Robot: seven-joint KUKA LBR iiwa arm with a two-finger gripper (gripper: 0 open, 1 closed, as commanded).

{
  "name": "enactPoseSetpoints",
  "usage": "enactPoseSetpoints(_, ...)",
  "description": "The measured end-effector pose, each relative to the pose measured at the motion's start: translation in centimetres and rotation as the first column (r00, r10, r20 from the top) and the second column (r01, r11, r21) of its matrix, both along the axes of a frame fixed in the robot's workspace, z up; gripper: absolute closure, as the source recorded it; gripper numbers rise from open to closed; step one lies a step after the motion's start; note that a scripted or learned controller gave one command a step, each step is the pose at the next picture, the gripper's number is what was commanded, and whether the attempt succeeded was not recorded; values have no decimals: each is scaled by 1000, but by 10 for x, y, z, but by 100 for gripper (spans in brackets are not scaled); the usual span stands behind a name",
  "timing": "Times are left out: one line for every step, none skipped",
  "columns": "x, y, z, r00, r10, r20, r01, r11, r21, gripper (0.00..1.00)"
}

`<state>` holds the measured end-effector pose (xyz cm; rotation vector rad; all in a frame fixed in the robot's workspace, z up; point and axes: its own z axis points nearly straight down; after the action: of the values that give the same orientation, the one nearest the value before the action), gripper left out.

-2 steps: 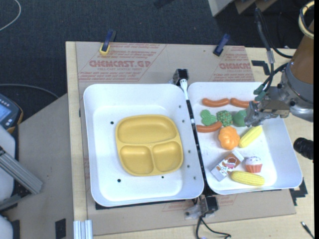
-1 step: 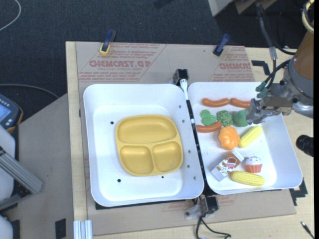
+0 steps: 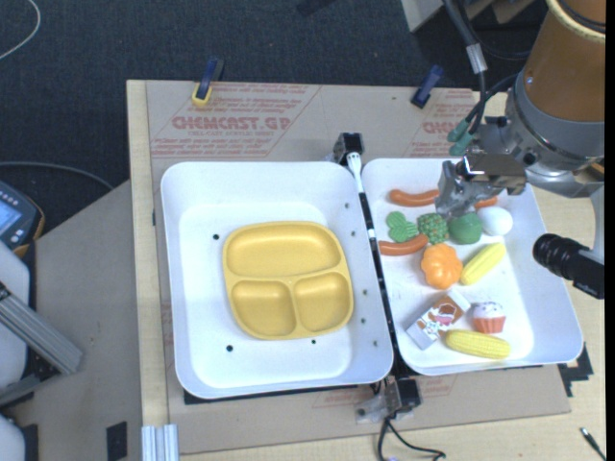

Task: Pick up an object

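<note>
My gripper hangs low over the back of the right bin, right above a cluster of green toy vegetables. A dark green piece lies just beside its fingertips. Around it lie an orange sausage, a second sausage, a white egg, an orange pepper and a yellow corn cob. I see nothing held between the fingers.
The left bin holds a yellow divided plate. Near the right bin's front lie a small carton, a cupcake and another corn cob. A black camera mount sits at the right edge.
</note>
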<state>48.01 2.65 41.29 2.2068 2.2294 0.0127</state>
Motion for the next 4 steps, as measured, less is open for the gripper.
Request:
enactPoseSetpoints(0, -5, 7, 1000, -9, -4, 9, 1000, -3, 100)
enactPoseSetpoints(-2, -8, -107, 1000, -12, -22, 12, 1000, -4, 100)
enactPoseSetpoints(-2, 81, -184, 1000, -3, -18, 3, 1000, -1, 100)
enactPoseSetpoints(0, 3, -156, 1000, -17, -5, 17, 1000, -5, 100)
